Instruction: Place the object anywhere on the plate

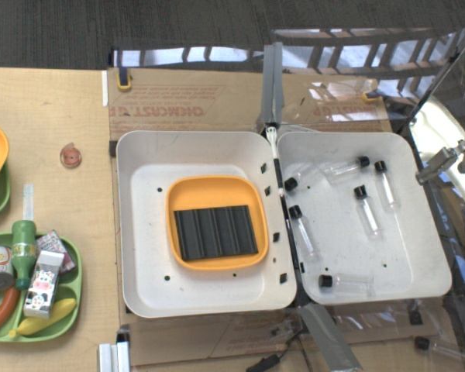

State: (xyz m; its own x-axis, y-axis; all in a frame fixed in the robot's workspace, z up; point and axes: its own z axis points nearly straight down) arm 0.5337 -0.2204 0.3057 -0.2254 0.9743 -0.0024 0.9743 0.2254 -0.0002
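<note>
Orange plate point(215, 186) sits in the middle of the left bin point(139, 208), with a dark ribbed pad point(217, 232) covering most of its floor. The stuff to move is all in the right bin point(426, 262): a scatter of clear tubes with black caps, lying flat. None of them is on the plate yet, so my read is we're at the very start, picking one.

A grey bit of the gripper point(438, 167) pokes in at the right edge, above the right bin's rim. Can't tell whether it's open or closed from this angle, and nothing is visibly held.

If I were planning the grab, I'd go for the tube in the middle of the bin point(367, 210). It lies apart from its neighbours and well off the walls, so there's room to come down on both sides. The one along the left wall point(301, 229) and the one near the front edge point(342, 284) look awkward, since the wall is in the way.

Tips, all guesswork:
- close across the tube, not along it, since round clear plastic will probably roll or squirt out
- grab near the middle so it doesn't tip
- lift clear of the divider between the bins before crossing
- release low over the ribbed pad, since its grooves should stop rolling
</note>
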